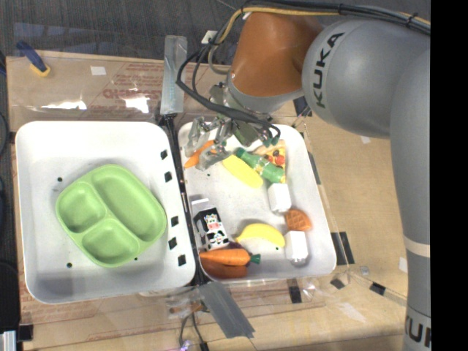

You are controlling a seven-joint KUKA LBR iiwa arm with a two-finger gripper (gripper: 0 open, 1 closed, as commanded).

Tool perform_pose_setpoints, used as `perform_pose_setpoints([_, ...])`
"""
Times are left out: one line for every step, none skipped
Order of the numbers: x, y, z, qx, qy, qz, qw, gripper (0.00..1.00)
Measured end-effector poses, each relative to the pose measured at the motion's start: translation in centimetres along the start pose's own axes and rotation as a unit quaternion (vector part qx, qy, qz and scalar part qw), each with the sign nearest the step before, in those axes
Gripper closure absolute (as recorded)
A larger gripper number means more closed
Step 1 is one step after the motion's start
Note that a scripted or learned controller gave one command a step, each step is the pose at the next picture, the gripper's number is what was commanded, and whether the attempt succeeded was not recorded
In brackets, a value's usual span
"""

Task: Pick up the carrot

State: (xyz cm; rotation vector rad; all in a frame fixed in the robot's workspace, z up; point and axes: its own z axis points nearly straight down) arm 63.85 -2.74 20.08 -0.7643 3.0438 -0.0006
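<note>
Gripper of grey metal hangs over the upper-left corner of the right-hand shallow white bin, under the arm's orange band and a loop of black cables. Whether it is released or clenched cannot be told, since its lower parts blur into the clutter beneath. Nothing can be made out in its grasp.

A small orange sliver-shaped piece lies just beside the gripper, against that bin's left wall near the upper-left corner. What it is cannot be told.

Further into the bin's upper half lie a pale yellow oblong block, a green bottle-shaped toy touching it, and a small red and orange item toward the upper-right corner. A short white cylinder lies along the bin's right side, about halfway down. Below it is a brown ridged round piece.

The orange toy carrot with a green stem end lies on its side in the lower-left corner of the same bin, well apart from the gripper. It rests on or against a dark reddish-brown rounded object at the bin's bottom edge. Just above the carrot, against the left wall, stands a small black-and-white cow-patterned carton. A yellow toy banana lies near the carrot's stem end, and a second white cylinder sits in the lower-right corner.

To the left of this bin, sharing its left wall, is the other shallow white bin, which holds a light green plastic plate with three compartments.
</note>
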Motion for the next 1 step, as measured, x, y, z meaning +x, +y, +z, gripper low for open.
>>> perform_pose_setpoints([-3.68, 2.85, -3.25, 0.0, 0.0, -0.074, 0.9973, 1.0])
